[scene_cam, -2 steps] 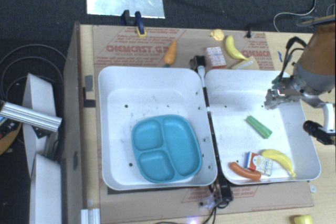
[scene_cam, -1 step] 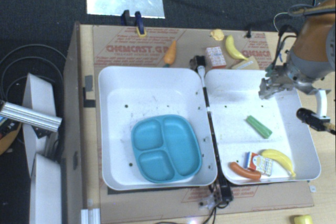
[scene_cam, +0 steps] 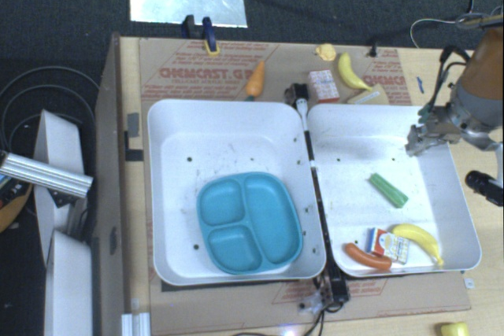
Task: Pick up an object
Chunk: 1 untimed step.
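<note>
The gripper (scene_cam: 419, 139) hangs over the far right corner of the right bin (scene_cam: 457, 193), low above the white floor, and from this angle there's no telling how its jaws stand; nothing shows between them. Behind it rises the grey arm (scene_cam: 482, 94), coming in from the right.

Nearest object to the gripper is the green block (scene_cam: 389, 190), lying at a slant mid-bin, apart from the gripper and toward the near side. Further down, at the near edge, sits a cluster: a yellow banana (scene_cam: 420, 241), a small red-and-white carton (scene_cam: 389, 244) just left of it, and a red sausage (scene_cam: 368, 257) touching the carton's near left side.

Across the divider, the left bin (scene_cam: 169, 169) holds a blue divided tray (scene_cam: 249, 223) with three compartments, set toward its near right.

Beyond the bins on the cardboard: an orange carrot (scene_cam: 255, 79), a pinkish box (scene_cam: 324, 86), a second banana (scene_cam: 350, 73) and a small yellow piece (scene_cam: 326, 52) beside it.
</note>
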### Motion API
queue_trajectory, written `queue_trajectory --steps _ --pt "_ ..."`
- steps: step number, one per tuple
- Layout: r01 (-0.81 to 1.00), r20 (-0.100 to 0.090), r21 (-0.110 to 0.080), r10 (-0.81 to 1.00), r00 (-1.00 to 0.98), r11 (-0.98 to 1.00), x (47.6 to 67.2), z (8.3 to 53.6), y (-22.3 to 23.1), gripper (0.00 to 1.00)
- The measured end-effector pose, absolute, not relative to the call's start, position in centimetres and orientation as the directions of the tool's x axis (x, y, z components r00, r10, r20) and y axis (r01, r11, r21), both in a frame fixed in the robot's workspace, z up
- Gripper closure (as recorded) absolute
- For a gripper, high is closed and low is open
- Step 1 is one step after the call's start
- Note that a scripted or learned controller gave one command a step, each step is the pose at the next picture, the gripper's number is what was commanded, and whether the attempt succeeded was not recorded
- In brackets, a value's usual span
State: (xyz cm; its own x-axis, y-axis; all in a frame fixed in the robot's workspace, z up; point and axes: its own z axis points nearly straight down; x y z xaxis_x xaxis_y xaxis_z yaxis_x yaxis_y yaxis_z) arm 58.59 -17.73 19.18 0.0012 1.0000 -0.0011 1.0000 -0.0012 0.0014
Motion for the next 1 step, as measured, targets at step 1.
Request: queue_trajectory --steps 1 --pt "1.0 -0.002 0.006 1.0 -0.004 0.004 59.49 21.88 -18.35 1.0"
